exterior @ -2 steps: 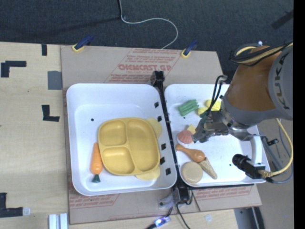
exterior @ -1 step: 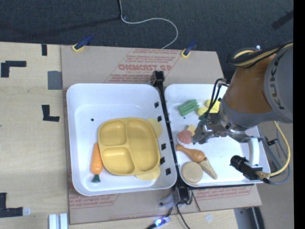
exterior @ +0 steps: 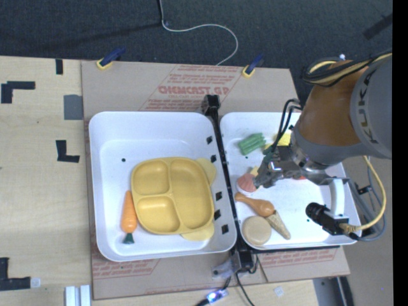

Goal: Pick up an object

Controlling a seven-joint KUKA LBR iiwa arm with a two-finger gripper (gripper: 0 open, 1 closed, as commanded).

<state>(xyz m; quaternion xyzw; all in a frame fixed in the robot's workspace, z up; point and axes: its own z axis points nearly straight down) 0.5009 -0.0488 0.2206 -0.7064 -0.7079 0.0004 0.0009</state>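
Pincer: low in the right bin; open or closed could not be told.
Pink object: touching the pincer's tip, just left.
Drumstick: just below, long axis left-right.

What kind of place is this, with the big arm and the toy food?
Probably a robot lab for practising grabbing. A robot arm reaches over two white bins on a cardboard-covered bench; toy food such as a carrot and a yellow tray lies inside.
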